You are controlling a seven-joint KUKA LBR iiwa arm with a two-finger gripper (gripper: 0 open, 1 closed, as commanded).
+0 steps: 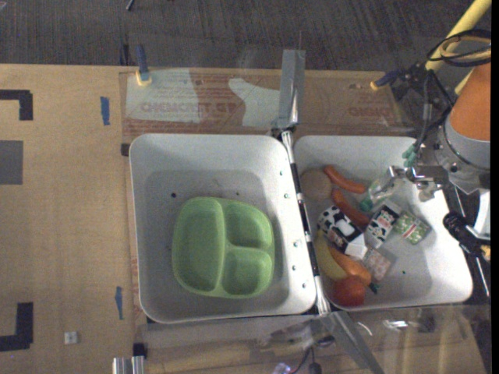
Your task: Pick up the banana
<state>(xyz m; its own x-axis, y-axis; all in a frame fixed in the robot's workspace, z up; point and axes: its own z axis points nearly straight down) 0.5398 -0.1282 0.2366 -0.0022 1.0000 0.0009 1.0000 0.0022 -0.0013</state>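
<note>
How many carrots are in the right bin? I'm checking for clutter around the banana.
3: one carrot near the top, one below it, one overlapping the banana. More may be hidden.

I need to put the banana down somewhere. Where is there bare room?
Free: the left bin floor around the green plate, and the right bin near-right corner past the small packet. Crowded: the right bin's left side, where the banana, carrots and cartons pile.

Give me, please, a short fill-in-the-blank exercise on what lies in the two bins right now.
1. The green plate lies in the ____ bin.
2. The banana lies in the ____ bin, partly under a carrot.
3. The tomato is ____ in colour.
4. The gripper hangs over the ____ bin.

Missing words: left; right; red; right
</note>
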